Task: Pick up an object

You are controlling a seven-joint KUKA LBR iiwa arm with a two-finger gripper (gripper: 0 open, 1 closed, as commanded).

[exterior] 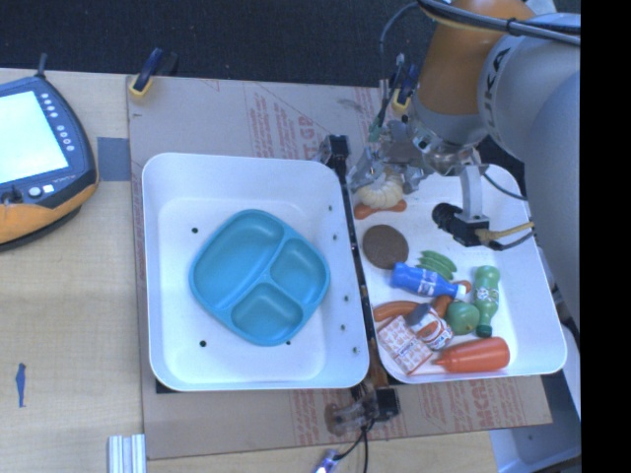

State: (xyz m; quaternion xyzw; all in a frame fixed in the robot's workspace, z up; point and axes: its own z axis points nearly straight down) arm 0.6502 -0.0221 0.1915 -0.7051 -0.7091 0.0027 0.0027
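Pale wood forms the desk point(89, 294), which carries a sheet of cardboard and two white bins side by side. The left bin point(158, 264) holds a blue divided plate point(259, 276). The right bin point(540, 308) is crowded with toys. The gripper point(383, 173) hangs over the far left corner of the right bin, just above a tan bread roll point(381, 202). This roll looks like the likeliest thing to be picked up. Whether the gripper is open or closed cannot be told from this slant. The roll lies right against the bin wall, so a descent could strike the rim or pinch only the roll's edge and let it slip. A brown disc point(385, 245) lies just nearer and a blue bottle point(422, 281) beyond that. A sideways nudge could push the roll into them.
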